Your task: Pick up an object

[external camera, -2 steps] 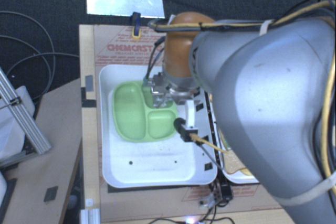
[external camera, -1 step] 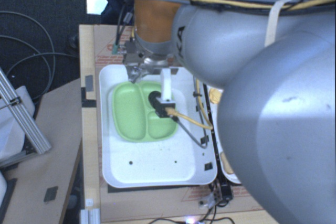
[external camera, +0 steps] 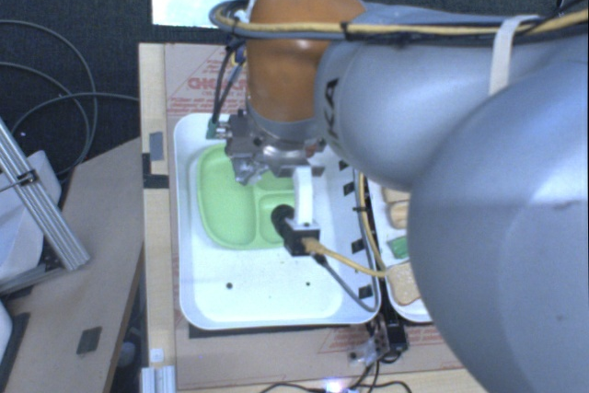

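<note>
A light green divided tray [external camera: 225, 207] lies in the back half of the left white bin [external camera: 267, 294]. My gripper [external camera: 250, 170] hangs low over the tray's back right part, under the orange wrist band. The arm hides the gripper's tip and whatever is directly beneath it. In the right bin [external camera: 409, 313] a tan object [external camera: 398, 214], a small green piece [external camera: 398, 247] and another tan object [external camera: 405, 283] peek out beside the arm.
The large grey arm covers most of the right bin and the right side of the view. The front half of the left bin shows bare white floor. Cardboard lines the bench around the bins.
</note>
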You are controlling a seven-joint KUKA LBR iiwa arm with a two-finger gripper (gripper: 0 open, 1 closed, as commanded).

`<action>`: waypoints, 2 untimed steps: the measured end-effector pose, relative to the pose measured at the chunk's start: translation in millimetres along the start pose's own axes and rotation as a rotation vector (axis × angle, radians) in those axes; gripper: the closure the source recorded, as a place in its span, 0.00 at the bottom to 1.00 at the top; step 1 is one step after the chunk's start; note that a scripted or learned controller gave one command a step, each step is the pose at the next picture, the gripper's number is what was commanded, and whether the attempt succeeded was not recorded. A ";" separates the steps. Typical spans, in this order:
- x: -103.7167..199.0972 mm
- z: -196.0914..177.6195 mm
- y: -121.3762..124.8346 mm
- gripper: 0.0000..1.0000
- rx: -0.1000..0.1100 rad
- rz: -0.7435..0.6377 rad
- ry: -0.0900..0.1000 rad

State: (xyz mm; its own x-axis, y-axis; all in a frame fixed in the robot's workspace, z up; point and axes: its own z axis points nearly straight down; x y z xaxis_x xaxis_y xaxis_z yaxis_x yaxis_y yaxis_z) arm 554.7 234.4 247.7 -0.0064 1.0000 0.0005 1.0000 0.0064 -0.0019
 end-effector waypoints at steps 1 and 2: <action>0.9 28.3 -71.7 1.00 0.006 -0.002 -0.001; -37.7 63.7 -0.6 1.00 -0.003 0.010 -0.003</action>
State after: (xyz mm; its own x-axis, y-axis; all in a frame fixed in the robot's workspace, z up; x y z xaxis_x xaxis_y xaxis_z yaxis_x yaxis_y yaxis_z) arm 554.2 196.7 183.9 0.0038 1.0000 -0.0020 1.0000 -0.0038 0.0014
